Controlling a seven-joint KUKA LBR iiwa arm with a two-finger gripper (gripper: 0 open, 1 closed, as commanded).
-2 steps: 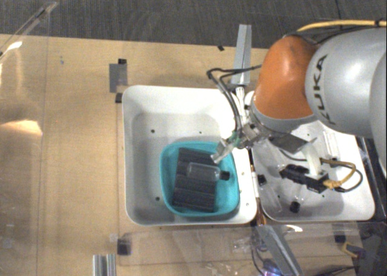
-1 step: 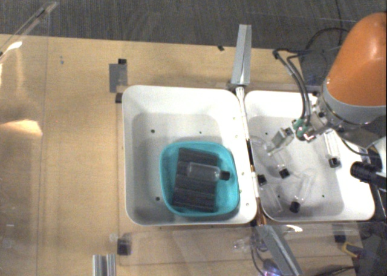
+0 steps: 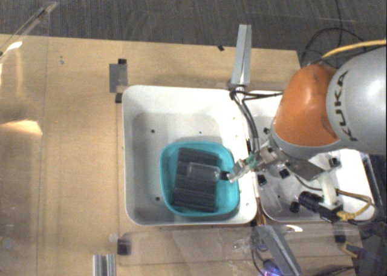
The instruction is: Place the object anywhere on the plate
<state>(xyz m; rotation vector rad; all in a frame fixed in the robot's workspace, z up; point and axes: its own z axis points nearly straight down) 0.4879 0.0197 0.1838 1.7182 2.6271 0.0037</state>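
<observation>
Tool (image 3: 228, 175) at plate's (image 3: 171, 154) right rim, touching dark object (image 3: 195, 187); grip state unclear; left bin's (image 3: 139, 141) far half open.

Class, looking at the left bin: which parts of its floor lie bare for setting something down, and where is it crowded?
Bare floor runs along the left bin's far wall and left wall, above and left of the teal plate. The near-right corner is crowded: the plate carries a dark ribbed object, and the gripper reaches over its right rim.
</observation>
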